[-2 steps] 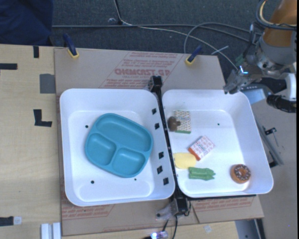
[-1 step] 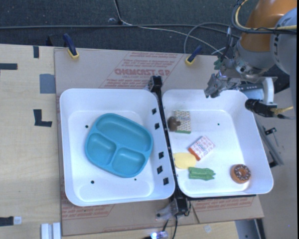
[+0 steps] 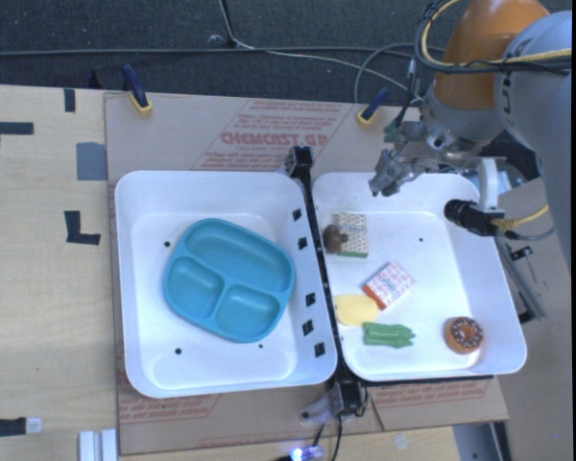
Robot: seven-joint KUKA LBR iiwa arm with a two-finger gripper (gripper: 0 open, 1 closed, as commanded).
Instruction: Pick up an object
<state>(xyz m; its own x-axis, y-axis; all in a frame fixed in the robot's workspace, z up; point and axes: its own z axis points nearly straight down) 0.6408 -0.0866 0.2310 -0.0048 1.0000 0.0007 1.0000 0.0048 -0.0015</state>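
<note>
Two shallow white bins sit side by side on the table: left bin (image 3: 139,257) and right bin (image 3: 480,277), w/ a black divider strip (image 3: 312,257) running between them. Left bin holds a blue compartment plate (image 3: 228,279), three sections, lying flat near the middle. Right bin holds five small items. At the far-left part is a small packet w/ a brown lump (image 3: 346,235) against it, close to the divider. Nearer, abt mid-bin, lies a red-and-white box (image 3: 389,284), tilted. Just near-left of that box is a yellow piece (image 3: 354,308), prob. toy food, and touching its near side a green pea-pod-like toy (image 3: 388,334). A chocolate donut w/ sprinkles (image 3: 463,334) sits apart at the near-right corner. Arm comes in from the right, orange band up top; its claw (image 3: 392,179) hangs over the far edge of the right bin, above the rim, well apart from all items, nothing between its fingers. Whether the fingers are open or shut can't be told at this angle. Bins rest on a cardboard sheet (image 3: 259,133) clamped at the far edge w/ blue-yellow clamps (image 3: 134,89).
</note>
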